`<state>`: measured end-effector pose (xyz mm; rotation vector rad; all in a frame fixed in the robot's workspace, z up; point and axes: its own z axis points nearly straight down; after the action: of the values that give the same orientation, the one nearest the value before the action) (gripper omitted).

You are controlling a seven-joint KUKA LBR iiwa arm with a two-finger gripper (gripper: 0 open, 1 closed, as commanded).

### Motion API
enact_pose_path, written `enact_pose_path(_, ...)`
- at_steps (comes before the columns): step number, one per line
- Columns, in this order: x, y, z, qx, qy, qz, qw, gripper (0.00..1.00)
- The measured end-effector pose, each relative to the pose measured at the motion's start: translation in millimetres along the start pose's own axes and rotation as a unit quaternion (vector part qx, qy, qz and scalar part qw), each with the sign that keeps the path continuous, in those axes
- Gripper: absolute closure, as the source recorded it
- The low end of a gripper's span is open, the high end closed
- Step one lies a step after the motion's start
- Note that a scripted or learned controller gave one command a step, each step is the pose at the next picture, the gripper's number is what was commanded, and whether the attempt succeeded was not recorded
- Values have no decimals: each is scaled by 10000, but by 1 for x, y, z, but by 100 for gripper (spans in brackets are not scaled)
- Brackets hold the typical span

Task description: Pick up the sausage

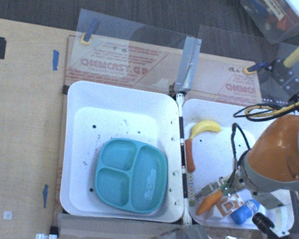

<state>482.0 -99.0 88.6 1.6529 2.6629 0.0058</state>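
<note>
Camera view: gripper [226,193] low over front of right bin [211,153], just above carrot [210,201]; grip state cannot tell. Blue object [242,212] beside it. Sausage [189,155] lies apart along bin's left wall, banana [206,127] behind it. Left bin [84,112] holds teal divided plate [131,176].

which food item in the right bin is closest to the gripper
The carrot, orange and lying at the bin's near edge right beside the gripper. The sausage lies farther off along the left wall, and the banana is farthest, at the back.
</note>
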Motion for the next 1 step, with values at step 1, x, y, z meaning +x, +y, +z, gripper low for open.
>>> enact_pose_path(1,-3,-1,0,-4,2,1873,9823,0)
